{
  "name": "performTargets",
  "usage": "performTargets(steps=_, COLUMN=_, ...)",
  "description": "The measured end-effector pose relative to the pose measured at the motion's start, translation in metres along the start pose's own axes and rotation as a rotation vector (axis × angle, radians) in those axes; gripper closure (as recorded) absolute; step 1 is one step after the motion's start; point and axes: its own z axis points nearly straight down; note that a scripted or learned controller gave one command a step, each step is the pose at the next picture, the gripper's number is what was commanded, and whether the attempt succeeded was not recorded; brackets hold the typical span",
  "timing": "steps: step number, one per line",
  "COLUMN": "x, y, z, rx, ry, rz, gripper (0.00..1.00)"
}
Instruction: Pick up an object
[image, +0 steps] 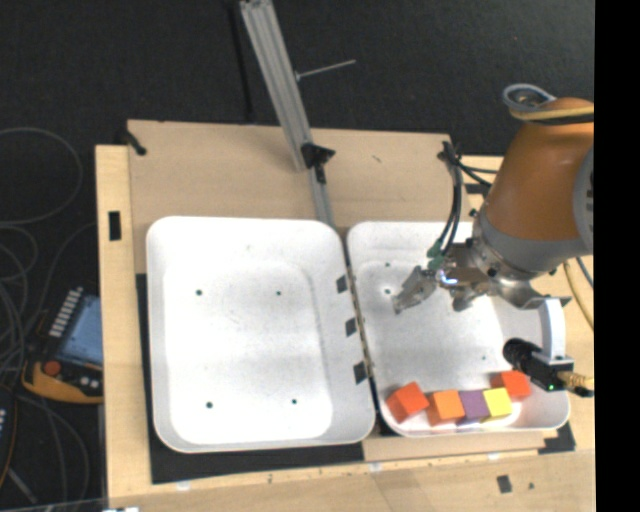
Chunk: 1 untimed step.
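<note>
- The arm enters from the right of the camera view, its broad orange band uppermost and the grey wrist below it, leaning down and leftward over the right bin.
- The gripper hangs over the upper middle of that bin, pointing toward the divide between the two bins.
- One grey finger juts out to the left, a second part sits to its right near the wrist, and a gap shows between them; the jaws look parted, with nothing between them.
- Black cables run from the bench's far edge down to the wrist.
- The blocks lie in a row along the near wall of the right bin, well apart from the gripper.
- From left to right: an orange-red block, an orange block, a purple block, a yellow block and a small orange-red block.
- Neighbours in the row touch or nearly touch; the purple one is partly hidden between its neighbours.
- The left bin sits just beside the right one, joined by small dark clips along the shared edge.
- A grey metal strut slants across the bench from the top.
- A handheld pendant with an orange base lies on the floor at the left; its screen is too blurred to read.
- No legible writing or brand shows on the arm, bins or blocks.
</note>
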Motion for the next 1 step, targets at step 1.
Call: performTargets(steps=1, x=-0.0585, y=-0.0096, z=0.1232, rx=0.015, ry=-0.001, rz=0.010, gripper=0.00)
